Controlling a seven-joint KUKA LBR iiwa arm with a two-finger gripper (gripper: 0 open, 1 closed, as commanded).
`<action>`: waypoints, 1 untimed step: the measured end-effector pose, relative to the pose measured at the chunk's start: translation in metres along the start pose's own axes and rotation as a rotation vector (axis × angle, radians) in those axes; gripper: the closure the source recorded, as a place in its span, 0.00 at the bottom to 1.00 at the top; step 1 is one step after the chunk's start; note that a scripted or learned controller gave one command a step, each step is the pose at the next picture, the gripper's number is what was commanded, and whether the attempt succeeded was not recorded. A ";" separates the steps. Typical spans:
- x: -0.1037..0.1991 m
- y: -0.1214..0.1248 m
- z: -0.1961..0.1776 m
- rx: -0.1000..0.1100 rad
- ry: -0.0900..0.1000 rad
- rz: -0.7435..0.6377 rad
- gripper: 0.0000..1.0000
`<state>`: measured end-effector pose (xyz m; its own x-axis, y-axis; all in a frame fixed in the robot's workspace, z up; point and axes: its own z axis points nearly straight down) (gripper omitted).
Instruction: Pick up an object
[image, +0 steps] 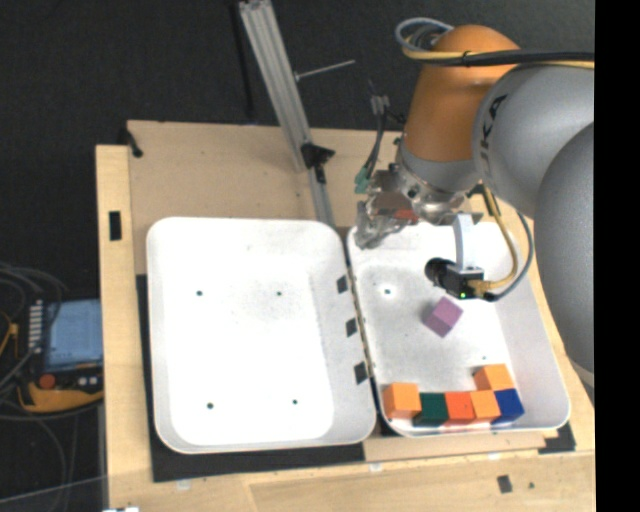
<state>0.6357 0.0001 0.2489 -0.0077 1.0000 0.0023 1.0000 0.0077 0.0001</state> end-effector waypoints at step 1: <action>0.043 -0.008 -0.002 0.002 -0.001 0.001 1.00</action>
